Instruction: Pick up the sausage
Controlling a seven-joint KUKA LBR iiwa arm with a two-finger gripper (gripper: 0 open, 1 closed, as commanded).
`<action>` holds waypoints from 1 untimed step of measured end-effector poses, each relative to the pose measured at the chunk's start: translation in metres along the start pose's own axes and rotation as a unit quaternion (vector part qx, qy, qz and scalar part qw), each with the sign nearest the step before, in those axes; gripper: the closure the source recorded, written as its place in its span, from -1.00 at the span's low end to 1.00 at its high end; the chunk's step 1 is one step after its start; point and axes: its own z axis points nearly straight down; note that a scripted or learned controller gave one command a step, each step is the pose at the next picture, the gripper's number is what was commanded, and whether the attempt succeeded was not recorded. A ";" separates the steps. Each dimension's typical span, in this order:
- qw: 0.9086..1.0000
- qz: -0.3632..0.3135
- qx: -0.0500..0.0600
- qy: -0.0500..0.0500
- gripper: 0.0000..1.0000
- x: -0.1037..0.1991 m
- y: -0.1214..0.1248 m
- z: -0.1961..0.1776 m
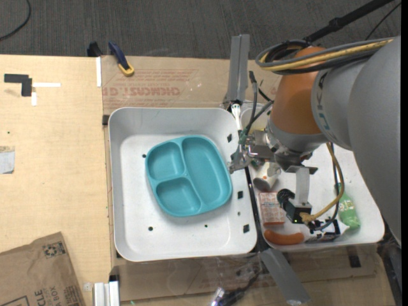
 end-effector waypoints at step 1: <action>0.996 0.079 -0.030 -0.010 -1.00 0.036 -0.041 0.061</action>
